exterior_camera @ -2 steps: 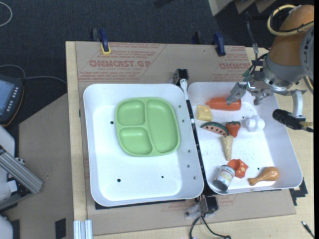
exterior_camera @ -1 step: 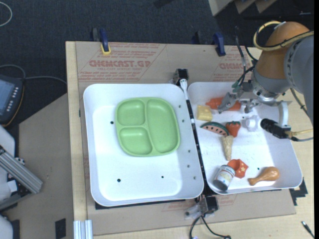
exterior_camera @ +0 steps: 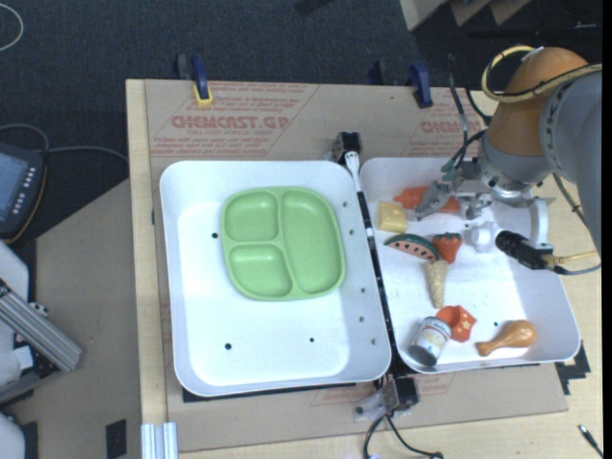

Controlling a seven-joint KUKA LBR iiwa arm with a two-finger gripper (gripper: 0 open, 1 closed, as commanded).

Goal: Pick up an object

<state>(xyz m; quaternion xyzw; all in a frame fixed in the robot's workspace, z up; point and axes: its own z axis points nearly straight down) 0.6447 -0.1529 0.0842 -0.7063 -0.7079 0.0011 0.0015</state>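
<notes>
Only readable bit is red print on the brown board just behind the left bin: "CHEMCAST", then something like "G P". More red letters repeat behind the right bin, too cut off to read.

- You are seeing a watermelon slice lying beside a strawberry mid-bin.
- A cheese wedge is sitting near the divider.
- A can and drumstick are lying at the front.
</notes>
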